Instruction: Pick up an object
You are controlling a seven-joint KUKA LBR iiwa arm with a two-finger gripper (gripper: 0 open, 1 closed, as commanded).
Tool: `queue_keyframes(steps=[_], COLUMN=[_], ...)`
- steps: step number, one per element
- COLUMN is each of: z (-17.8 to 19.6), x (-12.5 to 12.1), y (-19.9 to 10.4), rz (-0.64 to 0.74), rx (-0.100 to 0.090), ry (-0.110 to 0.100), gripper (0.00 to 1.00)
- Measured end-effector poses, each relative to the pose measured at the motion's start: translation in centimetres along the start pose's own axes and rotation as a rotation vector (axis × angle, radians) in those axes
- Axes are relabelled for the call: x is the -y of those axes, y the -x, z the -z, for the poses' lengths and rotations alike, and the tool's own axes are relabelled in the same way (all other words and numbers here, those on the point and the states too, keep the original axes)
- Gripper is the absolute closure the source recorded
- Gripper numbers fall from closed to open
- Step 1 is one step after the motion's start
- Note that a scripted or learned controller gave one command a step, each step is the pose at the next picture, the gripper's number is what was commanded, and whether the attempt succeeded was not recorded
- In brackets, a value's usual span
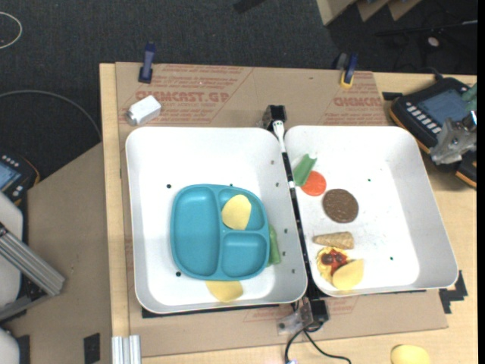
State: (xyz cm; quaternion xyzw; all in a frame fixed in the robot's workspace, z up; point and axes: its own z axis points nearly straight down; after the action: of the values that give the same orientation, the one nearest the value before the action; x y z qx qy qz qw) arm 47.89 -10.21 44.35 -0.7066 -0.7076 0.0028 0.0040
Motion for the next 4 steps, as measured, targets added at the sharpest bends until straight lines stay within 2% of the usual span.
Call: queue_keyframes(steps=[1,2,3,4], z=[9.8,1.3,9.6,2.5], x=[-1.8,0.1,-3.0,0.1], y=[-3.3,-2.6,-6.4,-7.2], rz=[0.003,-0.003,0.003,-0.001], rx=[0.003,0.001,0.003,0.002], ry=[0.024,0.001,0.021,0.003], gripper=[1.0,1.0,1.0,1.0])
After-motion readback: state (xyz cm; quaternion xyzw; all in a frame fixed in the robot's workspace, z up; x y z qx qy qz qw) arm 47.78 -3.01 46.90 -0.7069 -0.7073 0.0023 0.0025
